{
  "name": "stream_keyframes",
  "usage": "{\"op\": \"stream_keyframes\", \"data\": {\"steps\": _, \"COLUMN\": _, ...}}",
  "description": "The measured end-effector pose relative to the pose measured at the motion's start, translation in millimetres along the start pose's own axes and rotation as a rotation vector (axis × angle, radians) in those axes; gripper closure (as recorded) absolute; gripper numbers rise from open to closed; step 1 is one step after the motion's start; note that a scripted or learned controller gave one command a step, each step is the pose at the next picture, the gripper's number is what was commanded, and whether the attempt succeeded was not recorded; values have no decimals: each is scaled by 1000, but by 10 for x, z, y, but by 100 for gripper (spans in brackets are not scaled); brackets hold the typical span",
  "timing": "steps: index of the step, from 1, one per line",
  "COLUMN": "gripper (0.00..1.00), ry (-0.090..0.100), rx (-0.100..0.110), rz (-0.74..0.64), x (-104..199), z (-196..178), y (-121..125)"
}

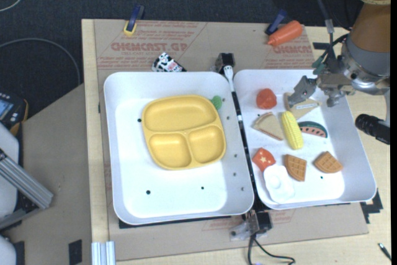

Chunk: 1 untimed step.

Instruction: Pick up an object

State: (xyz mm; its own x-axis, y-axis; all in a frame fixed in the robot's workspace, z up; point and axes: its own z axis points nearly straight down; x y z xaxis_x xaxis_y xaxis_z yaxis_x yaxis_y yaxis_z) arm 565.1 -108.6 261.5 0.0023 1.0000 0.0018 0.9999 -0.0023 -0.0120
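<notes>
Looking down on the bench, we see two shallow white bins side by side: the left white bin and the right white bin.

Left bin holds a yellow plastic divided plate with three compartments, one long at the top and two smaller below. A small green bit peeks out at the plate's upper right edge; we cannot tell what it is.

Right bin holds the toy food. We count a red round tomato-like piece at upper left, a tan sandwich wedge below it, and a yellow corn cob lying upright in the view, touching the wedge's right side. A watermelon slice with a green rind sits just right of the corn. Lower down: a red strawberry-like piece, a white egg-shaped piece near the front rim, a brown waffle piece and a brown pastry piece, the two brown ones apart from each other.

The grey arm reaches in from the right, and its two-finger gripper hangs over the upper part of the right bin, just above the corn's top end and a pale tan piece under it. Nothing shows between the fingers, so no grasp, and we cannot tell how wide they stand.

Outside the bins, on the cardboard sheet: an orange carrot-like toy at top right, a black-and-white spotted toy above the left bin, and a blue-and-yellow clamp on the back edge.
</notes>
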Motion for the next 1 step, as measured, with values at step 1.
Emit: {"op": "stream_keyframes", "data": {"steps": 1, "gripper": 0, "ry": -1, "rx": -11, "rz": -2, "x": 1, "z": -54, "y": 19}}
